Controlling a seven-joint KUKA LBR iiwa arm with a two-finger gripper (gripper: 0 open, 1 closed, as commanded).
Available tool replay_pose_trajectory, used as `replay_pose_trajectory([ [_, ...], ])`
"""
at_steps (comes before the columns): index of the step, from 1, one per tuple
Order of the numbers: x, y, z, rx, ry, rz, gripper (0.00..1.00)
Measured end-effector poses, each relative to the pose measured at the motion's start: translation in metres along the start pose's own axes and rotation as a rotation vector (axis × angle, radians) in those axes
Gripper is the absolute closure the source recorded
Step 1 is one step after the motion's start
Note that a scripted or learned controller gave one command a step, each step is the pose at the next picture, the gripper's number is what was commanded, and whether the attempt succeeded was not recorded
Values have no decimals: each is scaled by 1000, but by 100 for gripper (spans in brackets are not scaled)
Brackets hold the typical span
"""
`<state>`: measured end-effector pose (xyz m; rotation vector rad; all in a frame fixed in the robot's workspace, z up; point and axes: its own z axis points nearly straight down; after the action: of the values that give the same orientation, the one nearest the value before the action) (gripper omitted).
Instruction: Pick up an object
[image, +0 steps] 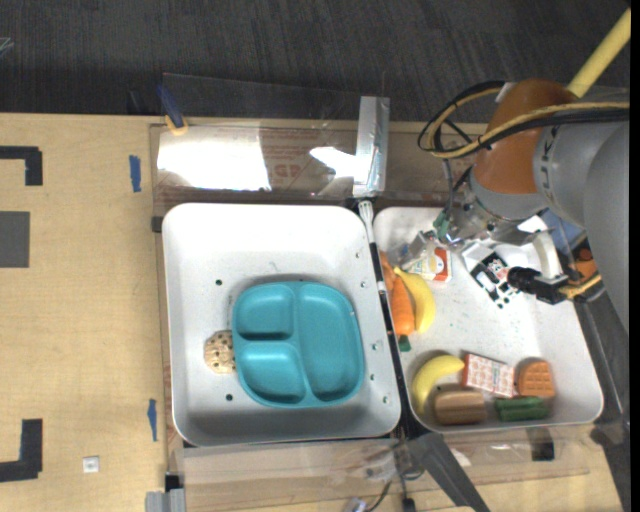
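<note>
My gripper (452, 232) reaches down into the back left part of the right bin (585, 385), under the grey arm with its orange band (520, 140). It hangs just above a small white and red packet (433, 258). A banana (420, 298) and an orange carrot (401, 303) lie just below the packet, against the bin's left wall. Along the front of the bin sit a yellow lemon (436, 373), a brown bun (458, 407), a red and white box (487, 375), a waffle (536, 378) and a green piece (522, 408).
The left bin (190, 240) holds a teal divided plate (297, 342) with a cookie (219, 351) at its left side. A white tag and a black part (533, 282) of the arm hang over the right bin's back right area. A clear sheet (260, 160) lies behind the bins.
</note>
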<state>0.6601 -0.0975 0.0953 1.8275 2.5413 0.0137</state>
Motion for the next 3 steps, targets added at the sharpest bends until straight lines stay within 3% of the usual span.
replay_pose_trajectory([
  [1, -3, 2, 0, 1, -2, -92, 0],
  [2, -16, -1, 0, 15, 12, -242, 0],
  [3, 8, -52, 2, 9, 3, -204, 0],
])
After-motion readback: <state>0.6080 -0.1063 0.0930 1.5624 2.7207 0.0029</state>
